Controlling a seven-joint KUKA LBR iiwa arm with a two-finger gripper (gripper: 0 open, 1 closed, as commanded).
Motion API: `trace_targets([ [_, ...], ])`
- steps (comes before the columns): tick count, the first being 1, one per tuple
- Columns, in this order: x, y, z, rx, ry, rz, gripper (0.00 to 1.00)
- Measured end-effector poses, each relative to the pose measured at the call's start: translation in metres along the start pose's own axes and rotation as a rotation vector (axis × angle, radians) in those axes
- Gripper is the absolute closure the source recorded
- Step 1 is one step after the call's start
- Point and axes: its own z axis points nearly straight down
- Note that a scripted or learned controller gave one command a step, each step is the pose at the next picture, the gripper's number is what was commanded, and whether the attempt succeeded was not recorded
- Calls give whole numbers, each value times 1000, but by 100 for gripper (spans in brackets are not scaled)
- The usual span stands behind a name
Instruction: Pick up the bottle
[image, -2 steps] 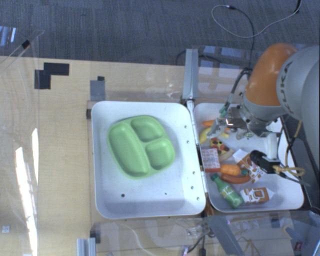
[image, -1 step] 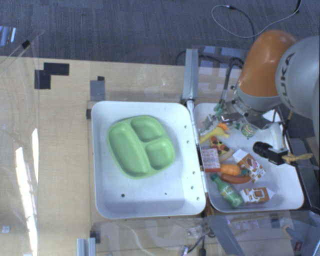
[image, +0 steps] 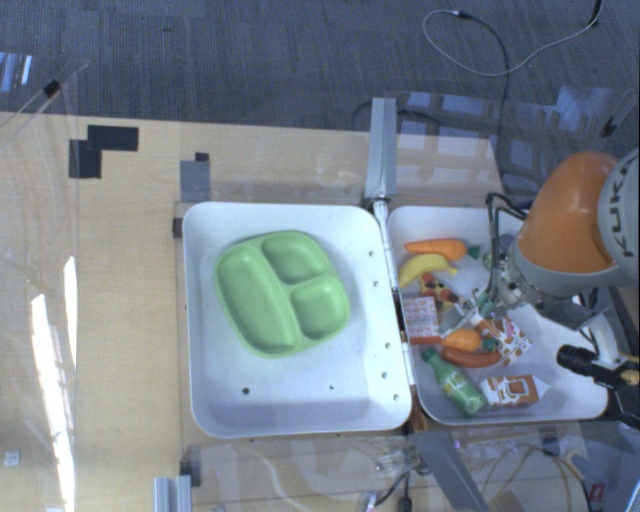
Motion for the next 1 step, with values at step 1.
trace_targets([
  [1, 66, -17, -43, 0, 1, 144, 0],
])
